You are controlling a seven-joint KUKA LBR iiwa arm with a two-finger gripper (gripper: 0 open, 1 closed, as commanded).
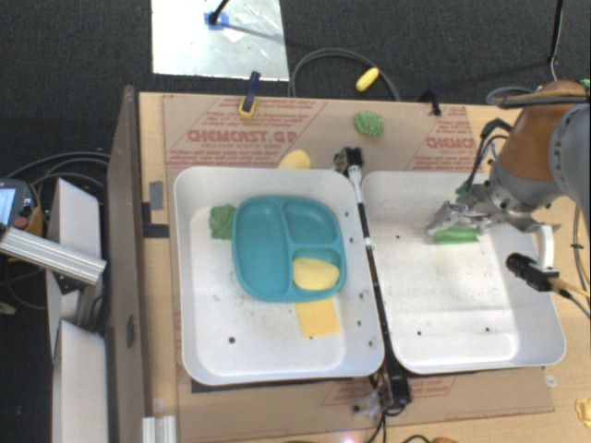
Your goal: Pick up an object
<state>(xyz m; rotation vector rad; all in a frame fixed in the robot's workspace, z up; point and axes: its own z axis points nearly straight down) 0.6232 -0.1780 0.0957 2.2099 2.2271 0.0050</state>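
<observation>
The end effector (pixel 454 221) is down low in the right bin (pixel 462 340), near its top edge. It sits right on top of a small green object (pixel 457 236) that lies flat on the bin floor. The metal fingers are bunched over the green thing, but I cannot tell how far apart they are, and I cannot tell if they have a grip on it — the green piece looks like it is resting on the floor of the bin, not lifted.

So the job looks only part done. The arm (pixel 536 155) has reached in and is touching, or almost touching, a thing to pick. What is left, I think, is the big part: squeeze it and lift it up clear of the bin.

Moving outward, the left bin (pixel 199 340) sits just beside the right one. It holds a teal tray (pixel 268 247) with little sections. A yellow lump (pixel 316 273) sits in one section. A flat yellow square (pixel 319 319) pokes out from under the tray's near edge, and a green leafy piece (pixel 222 221) touches the tray's left side.

Farther out, on the brown tabletop (pixel 148 340) behind the bins, there is a small green bumpy thing (pixel 368 124) and a pale yellow piece (pixel 295 161) by the left bin's rim. These are all well apart from the end effector.
</observation>
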